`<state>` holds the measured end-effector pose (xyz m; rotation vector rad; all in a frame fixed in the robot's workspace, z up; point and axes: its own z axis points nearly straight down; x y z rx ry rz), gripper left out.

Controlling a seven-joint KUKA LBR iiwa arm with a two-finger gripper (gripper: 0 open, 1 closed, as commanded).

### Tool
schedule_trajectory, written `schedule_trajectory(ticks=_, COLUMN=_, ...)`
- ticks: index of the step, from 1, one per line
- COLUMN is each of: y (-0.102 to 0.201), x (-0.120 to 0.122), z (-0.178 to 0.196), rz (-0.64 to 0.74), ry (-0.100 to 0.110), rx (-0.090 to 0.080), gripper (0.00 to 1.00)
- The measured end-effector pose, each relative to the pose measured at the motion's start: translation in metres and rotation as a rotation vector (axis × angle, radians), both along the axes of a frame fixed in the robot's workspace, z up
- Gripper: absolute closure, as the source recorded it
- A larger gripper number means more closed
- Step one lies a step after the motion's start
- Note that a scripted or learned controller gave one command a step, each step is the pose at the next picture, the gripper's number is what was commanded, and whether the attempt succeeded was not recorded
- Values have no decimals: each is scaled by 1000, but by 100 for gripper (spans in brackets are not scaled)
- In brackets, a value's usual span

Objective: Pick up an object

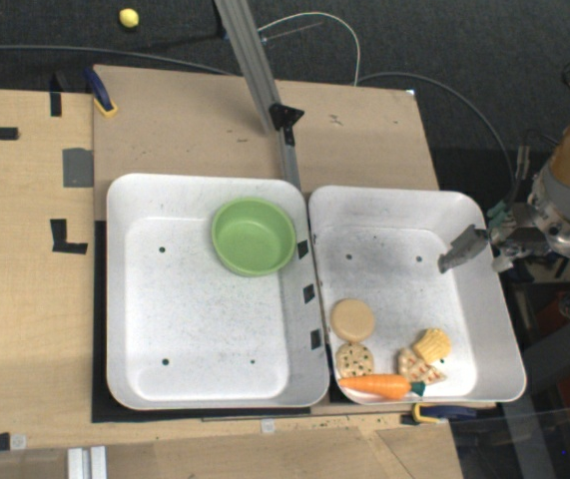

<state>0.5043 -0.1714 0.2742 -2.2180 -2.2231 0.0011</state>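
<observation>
My gripper (467, 245) hangs over the right rim of the right bin (394, 213), with the arm's wrist behind it at the view's right edge. Nothing is visible in its grasp. Small food-like toys lie in the bin's front part: a round tan bun (352, 319), a dotted cracker (354, 357), an orange carrot (374, 386) and a yellow corn piece (430, 345) beside a speckled piece (422, 369). The gripper is well behind and to the right of them. A green bowl (254, 236) sits upright at the back right of the left bin (155, 297).
A grey metal pole (250, 53) slants from the top down to the seam between the bins. Cables (394, 83) lie on the dark floor behind the bench. A small yellow ball (129, 17) lies at the far back left.
</observation>
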Motion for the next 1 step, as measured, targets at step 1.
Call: schedule_trajectory(ticks=1, y=0, x=0, z=0, rz=0, ry=0, rx=0, gripper=0)
